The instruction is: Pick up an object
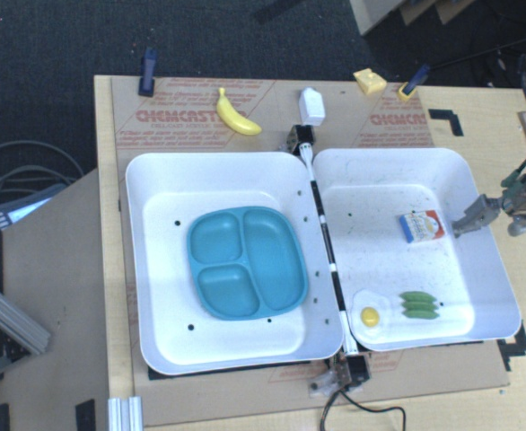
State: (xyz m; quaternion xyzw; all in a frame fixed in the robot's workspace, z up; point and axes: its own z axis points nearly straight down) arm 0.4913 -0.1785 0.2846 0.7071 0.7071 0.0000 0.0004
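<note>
From where I stand, the bench (110,241) carries two white bins side by side. The left bin (155,196) holds a blue divided plate (245,261) with three sections. The right bin (460,187) holds a small carton (421,226), blue and white with a red corner; its print is too small to read. Toward the near edge of that bin lie a green pea pod (419,305) and, well to its left, a small yellow piece (370,316).

The pincer (469,219) comes in over the right rim of the right bin, just beside the carton and apart from it. I cannot tell whether its fingers are apart or together, and nothing shows between them.

Behind the bins, brown board sheets read "CHEMCAST" in red letters, once on each side. On the board rest a banana (236,115), a white block (312,106), a yellow cheese wedge (369,82) and two blue clamps (146,70) at the far edge.
</note>
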